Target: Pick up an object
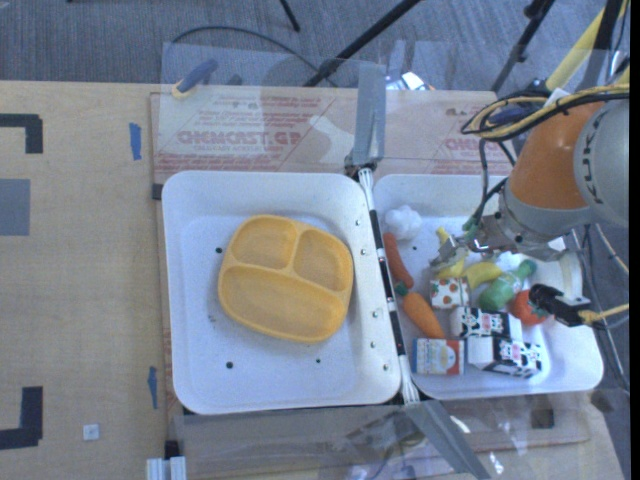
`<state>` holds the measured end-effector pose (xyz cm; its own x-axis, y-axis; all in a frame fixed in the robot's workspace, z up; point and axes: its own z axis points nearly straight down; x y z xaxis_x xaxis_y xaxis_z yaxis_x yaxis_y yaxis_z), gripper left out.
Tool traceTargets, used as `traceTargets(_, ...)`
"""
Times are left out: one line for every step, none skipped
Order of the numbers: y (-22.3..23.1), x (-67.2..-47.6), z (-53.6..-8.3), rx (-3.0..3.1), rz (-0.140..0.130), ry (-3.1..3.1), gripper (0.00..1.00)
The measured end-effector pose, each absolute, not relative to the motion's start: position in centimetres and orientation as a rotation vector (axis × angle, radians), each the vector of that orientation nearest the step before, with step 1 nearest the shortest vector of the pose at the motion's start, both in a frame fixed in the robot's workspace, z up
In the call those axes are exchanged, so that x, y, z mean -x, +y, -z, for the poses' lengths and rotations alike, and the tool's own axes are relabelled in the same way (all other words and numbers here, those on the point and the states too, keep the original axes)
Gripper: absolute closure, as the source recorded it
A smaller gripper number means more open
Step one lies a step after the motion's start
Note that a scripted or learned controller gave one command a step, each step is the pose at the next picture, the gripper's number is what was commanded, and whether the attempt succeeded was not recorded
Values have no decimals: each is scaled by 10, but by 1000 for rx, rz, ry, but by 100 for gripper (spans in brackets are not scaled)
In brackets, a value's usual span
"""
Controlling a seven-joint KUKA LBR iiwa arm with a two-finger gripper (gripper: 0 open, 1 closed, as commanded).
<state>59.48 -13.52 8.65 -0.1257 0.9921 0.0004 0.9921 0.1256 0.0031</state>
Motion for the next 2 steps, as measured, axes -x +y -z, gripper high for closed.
traceTargets(-136, -596, -98, -2077, -10, 2350, 100)
traceTargets(-45, -567, -220, -2218, 0, 2225, 100)
